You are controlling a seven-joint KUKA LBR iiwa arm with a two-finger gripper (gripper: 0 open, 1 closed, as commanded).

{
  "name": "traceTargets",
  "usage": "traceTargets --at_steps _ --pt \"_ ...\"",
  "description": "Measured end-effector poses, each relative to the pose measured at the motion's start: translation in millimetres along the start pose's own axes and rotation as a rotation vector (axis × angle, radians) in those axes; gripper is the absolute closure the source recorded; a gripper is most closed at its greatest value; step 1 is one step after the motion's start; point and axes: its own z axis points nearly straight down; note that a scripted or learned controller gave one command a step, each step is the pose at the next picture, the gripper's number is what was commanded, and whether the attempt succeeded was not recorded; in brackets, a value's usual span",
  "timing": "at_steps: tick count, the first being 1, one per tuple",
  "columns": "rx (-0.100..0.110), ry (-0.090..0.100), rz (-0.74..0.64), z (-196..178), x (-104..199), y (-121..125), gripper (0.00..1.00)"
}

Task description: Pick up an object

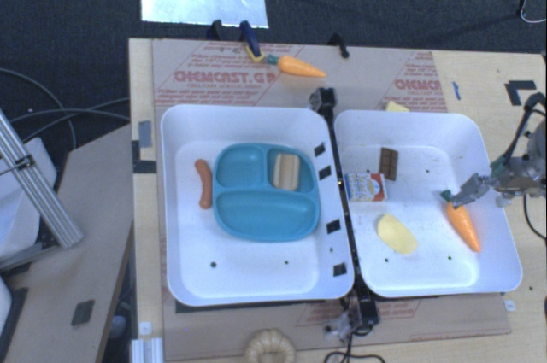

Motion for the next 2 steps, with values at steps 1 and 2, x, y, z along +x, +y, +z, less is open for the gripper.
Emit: traceTargets --at_steps 1,2 --pt "-0.011 -0.003 -0.003 -6 0 3 0.0" --pt "-0.006 -0.001 -0.002 52 10 1 0.0"
